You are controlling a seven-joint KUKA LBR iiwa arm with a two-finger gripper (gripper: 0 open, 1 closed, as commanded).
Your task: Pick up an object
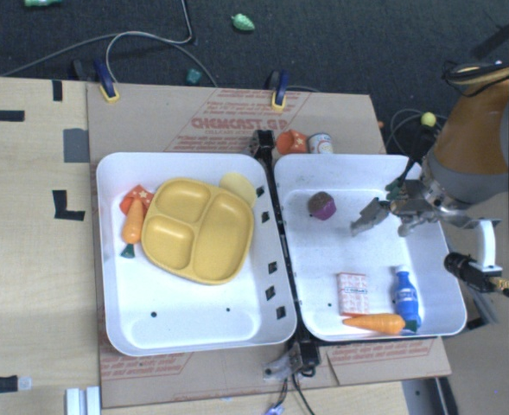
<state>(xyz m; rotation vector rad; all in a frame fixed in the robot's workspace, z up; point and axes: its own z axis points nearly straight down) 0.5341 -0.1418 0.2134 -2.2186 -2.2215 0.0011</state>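
The right bin (323, 258) holds a purple round object (321, 205) near its back, a small pink and white box (353, 293), a blue bottle (404, 297) and an orange carrot (375, 323) along the front edge. My gripper (382, 225) hangs over the right half of this bin, to the right of the purple object and apart from it. It is open, with nothing between its fingers. One finger (366, 217) points left toward the purple object.
The left bin (185, 318) holds a yellow divided plate (198, 230), a carrot (132, 223) and a red piece (135, 199) at its left, and a pale yellow item (237, 185) behind the plate. An orange object (290, 143) and a can (321, 143) stand behind the bins.
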